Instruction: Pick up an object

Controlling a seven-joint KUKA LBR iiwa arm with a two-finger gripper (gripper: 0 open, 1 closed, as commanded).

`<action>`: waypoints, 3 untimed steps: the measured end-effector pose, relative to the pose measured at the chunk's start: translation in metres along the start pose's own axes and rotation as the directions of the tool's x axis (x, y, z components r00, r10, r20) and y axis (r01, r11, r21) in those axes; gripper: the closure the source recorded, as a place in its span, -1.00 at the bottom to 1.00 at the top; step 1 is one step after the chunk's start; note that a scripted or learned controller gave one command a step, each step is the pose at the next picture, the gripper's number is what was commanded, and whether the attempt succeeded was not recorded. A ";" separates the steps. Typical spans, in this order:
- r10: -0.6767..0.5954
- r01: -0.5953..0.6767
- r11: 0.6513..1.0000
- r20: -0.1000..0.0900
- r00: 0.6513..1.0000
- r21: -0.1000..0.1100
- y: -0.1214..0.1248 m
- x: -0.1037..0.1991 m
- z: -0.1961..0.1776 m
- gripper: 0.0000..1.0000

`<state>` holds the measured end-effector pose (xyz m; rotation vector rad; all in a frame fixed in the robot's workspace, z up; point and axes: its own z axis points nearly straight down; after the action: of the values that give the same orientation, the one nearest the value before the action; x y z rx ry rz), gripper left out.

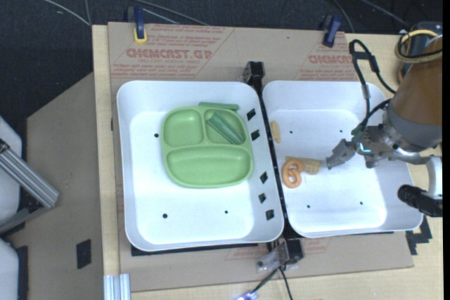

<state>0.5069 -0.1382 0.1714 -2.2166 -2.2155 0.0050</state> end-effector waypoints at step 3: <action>0.001 -0.001 1.000 0.001 1.000 -0.008 0.000 -0.003 0.076 1.00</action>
<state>0.5067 -0.1411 0.0957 -2.2217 -2.2194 -0.0021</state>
